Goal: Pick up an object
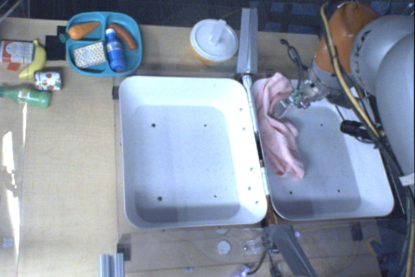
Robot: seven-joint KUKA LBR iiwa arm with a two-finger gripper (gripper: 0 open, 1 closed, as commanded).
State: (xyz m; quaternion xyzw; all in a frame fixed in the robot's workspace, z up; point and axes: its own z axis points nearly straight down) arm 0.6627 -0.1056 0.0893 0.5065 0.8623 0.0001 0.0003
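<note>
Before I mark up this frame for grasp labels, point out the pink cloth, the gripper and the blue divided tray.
pink cloth [279, 139]: camera view, middle of its folds, right bin.
gripper [288, 102]: camera view, at its fingertips, over the cloth's upper edge.
blue divided tray [133, 29]: camera view, right rim.

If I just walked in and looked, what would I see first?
Probably the pink cloth, crumpled along the left side of the right white bin, with the gripper right at its upper end. Next, the big grey arm with its orange band reaching in from the right. Then the blue tray of toy food at the top left of the bench.
</note>
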